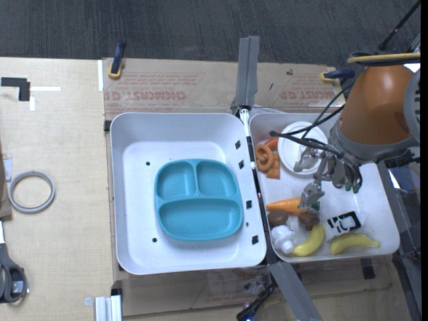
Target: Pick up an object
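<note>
Gripper [311,196] descends into the right bin [382,186], poised over the carrot [284,205] for a grab; finger state cannot be told.

Two white bins [127,179] [388,199], two bananas [309,241] [353,243], one carrot [284,205], one blue plate [198,199] (three compartments).

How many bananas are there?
2. Both lie in the right bin, near its front edge: one banana sits beside the small white thing, the other banana lies further right. The arm could be hiding more.
</note>
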`<state>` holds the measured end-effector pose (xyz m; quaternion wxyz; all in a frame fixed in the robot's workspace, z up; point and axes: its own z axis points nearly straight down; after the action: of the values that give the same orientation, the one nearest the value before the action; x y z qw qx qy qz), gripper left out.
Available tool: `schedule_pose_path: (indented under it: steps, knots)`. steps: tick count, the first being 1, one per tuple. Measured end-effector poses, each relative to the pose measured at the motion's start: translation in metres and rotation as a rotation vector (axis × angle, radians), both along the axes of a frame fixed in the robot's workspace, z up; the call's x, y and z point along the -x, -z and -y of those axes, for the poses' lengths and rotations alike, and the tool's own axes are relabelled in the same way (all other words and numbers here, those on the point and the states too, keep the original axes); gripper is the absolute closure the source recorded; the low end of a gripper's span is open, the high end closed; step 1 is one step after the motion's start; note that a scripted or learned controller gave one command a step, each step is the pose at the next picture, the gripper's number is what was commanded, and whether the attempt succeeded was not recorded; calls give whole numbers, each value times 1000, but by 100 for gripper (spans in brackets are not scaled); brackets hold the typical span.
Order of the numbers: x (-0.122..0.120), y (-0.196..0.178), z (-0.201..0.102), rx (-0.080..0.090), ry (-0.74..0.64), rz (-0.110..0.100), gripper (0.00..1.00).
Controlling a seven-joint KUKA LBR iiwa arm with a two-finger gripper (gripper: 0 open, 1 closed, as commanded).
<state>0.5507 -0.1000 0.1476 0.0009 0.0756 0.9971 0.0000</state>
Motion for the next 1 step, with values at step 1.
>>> schedule_pose_path:
  steps: [1]
  knots:
    - [67,51,1,4,111,20,0]
